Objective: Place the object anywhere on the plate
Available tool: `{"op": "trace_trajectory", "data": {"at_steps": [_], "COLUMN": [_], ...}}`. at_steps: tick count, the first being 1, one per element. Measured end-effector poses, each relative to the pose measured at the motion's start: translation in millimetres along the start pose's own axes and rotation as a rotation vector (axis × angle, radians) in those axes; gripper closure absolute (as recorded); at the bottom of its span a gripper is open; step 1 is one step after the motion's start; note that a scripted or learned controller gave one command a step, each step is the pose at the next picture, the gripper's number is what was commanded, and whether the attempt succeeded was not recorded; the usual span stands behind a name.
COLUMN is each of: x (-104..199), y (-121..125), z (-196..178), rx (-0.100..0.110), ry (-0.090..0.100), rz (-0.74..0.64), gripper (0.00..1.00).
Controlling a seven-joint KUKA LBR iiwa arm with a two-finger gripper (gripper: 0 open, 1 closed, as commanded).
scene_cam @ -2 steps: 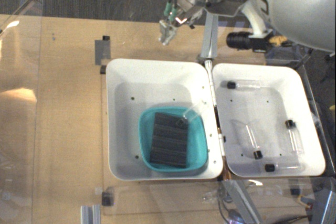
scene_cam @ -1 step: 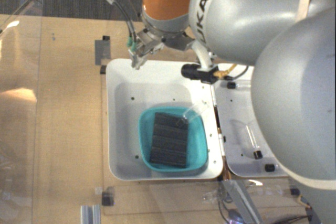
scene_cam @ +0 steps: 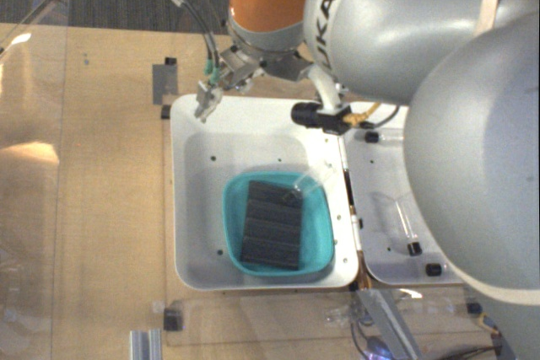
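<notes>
**Dark ridged block lying on the teal plate**

A dark grey, nearly black rectangular object (scene_cam: 272, 225) with raised crosswise ridges lies flat on a teal, rounded-square plate (scene_cam: 319, 219). It covers most of the plate's middle, tilted slightly. The plate sits in the near part of the left white bin (scene_cam: 194, 181) on the wooden desk (scene_cam: 84, 198). The gripper (scene_cam: 205, 101) hangs over the bin's far left corner, well apart from the object; whether it is wide or narrow cannot be told.
</notes>
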State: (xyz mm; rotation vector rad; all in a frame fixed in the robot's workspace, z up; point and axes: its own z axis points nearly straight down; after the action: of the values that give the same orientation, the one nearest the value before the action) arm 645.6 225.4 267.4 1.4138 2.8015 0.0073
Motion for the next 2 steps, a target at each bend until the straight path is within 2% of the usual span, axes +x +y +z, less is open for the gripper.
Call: {"op": "trace_trajectory", "data": {"at_steps": [1,2], "x": [18,18], "y": [-80,-78], "z": [-167,-180], "rx": [-0.007,-0.017], "ry": [-0.004,-0.009], "rz": [-0.105,-0.110], "gripper": [0.00,1.00]}}
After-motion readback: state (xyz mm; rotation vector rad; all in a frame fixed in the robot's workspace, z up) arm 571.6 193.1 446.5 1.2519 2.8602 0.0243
